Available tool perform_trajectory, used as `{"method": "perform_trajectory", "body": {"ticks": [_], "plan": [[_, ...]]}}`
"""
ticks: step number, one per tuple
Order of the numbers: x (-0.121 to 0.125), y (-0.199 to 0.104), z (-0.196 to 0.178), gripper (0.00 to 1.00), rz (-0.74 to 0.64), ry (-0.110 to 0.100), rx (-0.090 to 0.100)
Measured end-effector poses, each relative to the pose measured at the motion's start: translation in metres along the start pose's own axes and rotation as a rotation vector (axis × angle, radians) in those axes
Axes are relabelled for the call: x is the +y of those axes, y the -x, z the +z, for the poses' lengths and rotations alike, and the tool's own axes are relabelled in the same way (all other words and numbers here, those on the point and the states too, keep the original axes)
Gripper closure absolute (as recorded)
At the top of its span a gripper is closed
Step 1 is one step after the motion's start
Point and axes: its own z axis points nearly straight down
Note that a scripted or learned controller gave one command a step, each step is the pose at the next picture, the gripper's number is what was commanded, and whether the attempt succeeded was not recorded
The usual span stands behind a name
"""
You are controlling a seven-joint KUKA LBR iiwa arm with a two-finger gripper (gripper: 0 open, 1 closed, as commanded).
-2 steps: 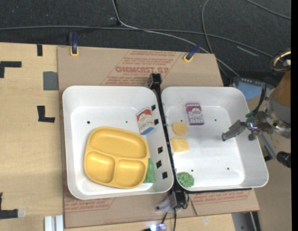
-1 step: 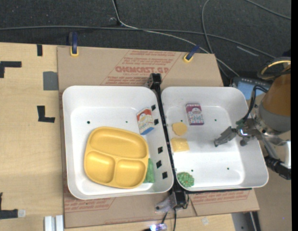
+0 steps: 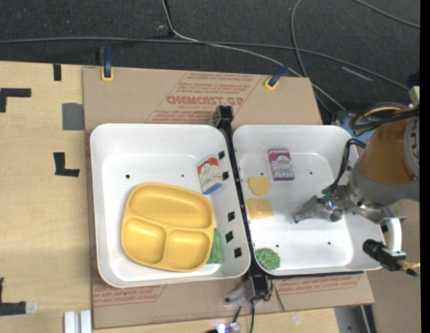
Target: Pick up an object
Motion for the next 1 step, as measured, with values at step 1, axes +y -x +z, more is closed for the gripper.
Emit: {"method": "perform_trajectory", "body": {"ticks": [1], "plan": [[0.0005, -0.0001, 0.0179, 0.0, 0.0, 0.006, -0.004]]}}
